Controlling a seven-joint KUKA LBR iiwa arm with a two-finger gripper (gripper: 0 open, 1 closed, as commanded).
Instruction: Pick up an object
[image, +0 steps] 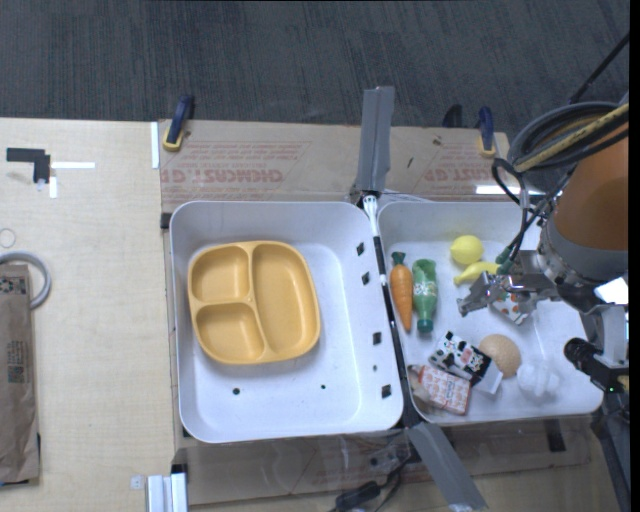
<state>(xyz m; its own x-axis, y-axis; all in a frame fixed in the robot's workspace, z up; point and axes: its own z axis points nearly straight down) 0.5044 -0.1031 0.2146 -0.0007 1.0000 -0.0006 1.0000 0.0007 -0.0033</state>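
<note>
Nearest the camera, at the right bin's (560, 205) front edge, lie a reddish snack packet (441, 388) and a black-and-white carton (460, 358), with a tan bun-like ball (501, 353) just beside them. Farther back, a carrot (401, 290) and green bottle (425, 293) lie side by side near the divider, and a lemon (466, 249) sits above a yellow banana-like piece (477, 273). The gripper (497, 296) hangs low beside that piece, apparently spread and holding nothing, though glare blurs it; the left bin (200, 400) holds a yellow divided plate (254, 301).
</note>
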